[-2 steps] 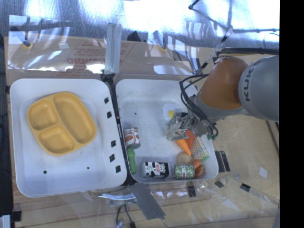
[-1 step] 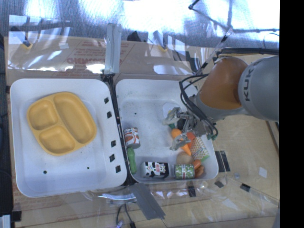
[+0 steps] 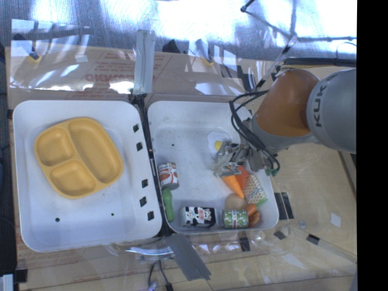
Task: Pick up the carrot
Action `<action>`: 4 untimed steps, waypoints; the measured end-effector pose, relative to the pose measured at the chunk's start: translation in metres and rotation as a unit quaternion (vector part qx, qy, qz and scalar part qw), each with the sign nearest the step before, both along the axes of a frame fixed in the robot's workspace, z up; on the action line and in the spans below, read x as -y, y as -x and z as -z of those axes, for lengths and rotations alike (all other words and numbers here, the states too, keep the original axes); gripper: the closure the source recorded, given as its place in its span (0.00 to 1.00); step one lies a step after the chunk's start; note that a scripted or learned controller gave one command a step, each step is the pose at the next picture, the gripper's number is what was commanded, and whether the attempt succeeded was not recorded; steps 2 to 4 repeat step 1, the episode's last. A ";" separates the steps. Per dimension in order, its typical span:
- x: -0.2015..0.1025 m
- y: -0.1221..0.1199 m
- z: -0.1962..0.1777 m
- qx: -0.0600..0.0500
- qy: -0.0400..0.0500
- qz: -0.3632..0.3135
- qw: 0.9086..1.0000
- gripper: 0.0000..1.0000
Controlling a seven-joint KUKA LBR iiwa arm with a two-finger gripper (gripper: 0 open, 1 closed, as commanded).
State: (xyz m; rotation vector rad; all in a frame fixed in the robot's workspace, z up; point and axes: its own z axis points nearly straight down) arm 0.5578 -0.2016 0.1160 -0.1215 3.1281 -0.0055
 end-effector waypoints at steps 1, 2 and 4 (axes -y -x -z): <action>0.008 -0.020 -0.071 -0.001 0.000 0.036 0.999 1.00; 0.008 -0.020 -0.071 -0.001 0.000 0.036 0.999 1.00; 0.008 -0.020 -0.071 -0.001 0.000 0.036 0.999 1.00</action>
